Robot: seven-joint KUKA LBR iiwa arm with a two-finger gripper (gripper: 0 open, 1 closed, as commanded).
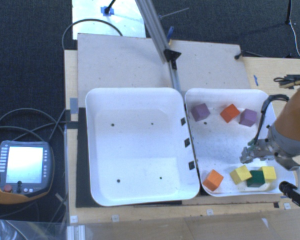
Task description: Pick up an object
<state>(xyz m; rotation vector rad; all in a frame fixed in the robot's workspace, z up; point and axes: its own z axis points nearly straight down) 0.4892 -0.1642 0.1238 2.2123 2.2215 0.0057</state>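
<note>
Gripper [254, 154] low in right bin [217, 139], near front right corner. Yellow block [240, 174] just below and a bit left of it — green block [256, 178] touching beside. Open or shut — cannot tell. Nothing seen held.

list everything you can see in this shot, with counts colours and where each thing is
purple blocks: 2, purple, far part of right bin, one near the divider, one further right
orange blocks: 2, orange, one between the purple ones, one at the right bin's near left corner
yellow blocks: 2, yellow, near edge of right bin
green block: 1, green, between the yellow ones
bins: 2, white, left bin, right bin
teach pendant: 1, grey and orange, left of bench
arm: 1, orange and grey, over right bin
gripper: 1, grey, above the near blocks
</note>
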